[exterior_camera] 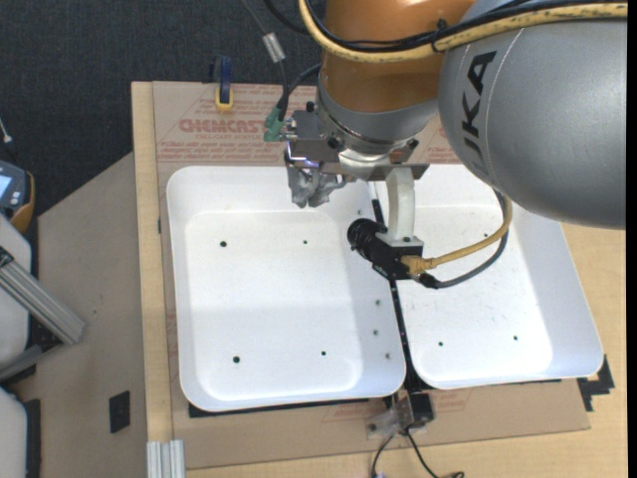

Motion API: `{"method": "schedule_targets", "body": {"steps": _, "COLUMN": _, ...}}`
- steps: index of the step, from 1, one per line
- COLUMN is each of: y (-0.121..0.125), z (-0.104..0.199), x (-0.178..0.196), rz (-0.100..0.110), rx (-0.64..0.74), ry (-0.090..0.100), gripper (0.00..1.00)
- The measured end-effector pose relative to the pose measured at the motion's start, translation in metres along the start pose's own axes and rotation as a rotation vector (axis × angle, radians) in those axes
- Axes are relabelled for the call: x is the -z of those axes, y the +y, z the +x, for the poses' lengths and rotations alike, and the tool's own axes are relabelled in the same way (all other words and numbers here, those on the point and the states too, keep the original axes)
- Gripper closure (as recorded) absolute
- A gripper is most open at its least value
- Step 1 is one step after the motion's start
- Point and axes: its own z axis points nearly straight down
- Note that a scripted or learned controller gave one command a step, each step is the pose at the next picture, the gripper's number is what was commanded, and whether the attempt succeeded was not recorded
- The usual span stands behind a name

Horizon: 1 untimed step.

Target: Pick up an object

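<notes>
My gripper (310, 193) hangs over the far part of the left white bin (177, 267), near its back wall and a little left of the divide between the two bins. The grey arm with its orange band (388, 38) reaches in from the upper right and covers the back of the right bin (567, 287). I see no loose object on the parts of either bin floor that show. A black fitting with a yellow cable (373, 242) hangs from the wrist just right of the gripper.
Both bins rest on a brown cardboard sheet (199, 127) on the bench. A blue clip (224, 83) stands at the sheet's back edge. A metal rail (35, 297) lies at the left, outside the bins. Small dark dots mark the bin floors.
</notes>
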Motion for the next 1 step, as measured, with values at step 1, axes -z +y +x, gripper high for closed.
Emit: {"method": "schedule_targets", "body": {"steps": 1, "y": -0.0143, "z": 0.0180, "x": 0.0234, "rz": 0.002, "rx": -0.003, "ry": -0.001, "gripper": 1.00}}
